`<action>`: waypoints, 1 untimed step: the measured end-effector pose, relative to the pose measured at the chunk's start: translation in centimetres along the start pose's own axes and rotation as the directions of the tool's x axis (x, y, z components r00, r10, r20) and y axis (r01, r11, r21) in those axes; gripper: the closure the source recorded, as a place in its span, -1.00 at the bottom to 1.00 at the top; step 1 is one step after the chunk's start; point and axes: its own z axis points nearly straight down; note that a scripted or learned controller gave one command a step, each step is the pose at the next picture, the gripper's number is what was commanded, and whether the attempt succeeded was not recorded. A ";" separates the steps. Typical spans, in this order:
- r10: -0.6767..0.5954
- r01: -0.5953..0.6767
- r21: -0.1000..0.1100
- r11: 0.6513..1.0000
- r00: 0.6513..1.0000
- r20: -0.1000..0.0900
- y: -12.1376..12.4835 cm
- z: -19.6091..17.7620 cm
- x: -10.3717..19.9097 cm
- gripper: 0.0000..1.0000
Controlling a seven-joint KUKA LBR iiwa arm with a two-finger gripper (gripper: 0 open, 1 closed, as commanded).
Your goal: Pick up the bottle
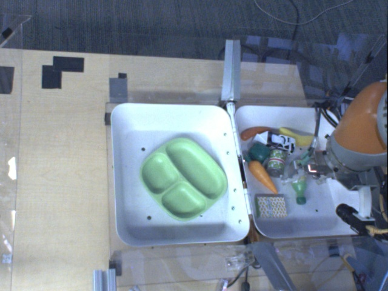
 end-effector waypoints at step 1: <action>-0.016 0.016 -0.006 1.000 1.000 0.001 -0.5 5.4 -1.3 -1.00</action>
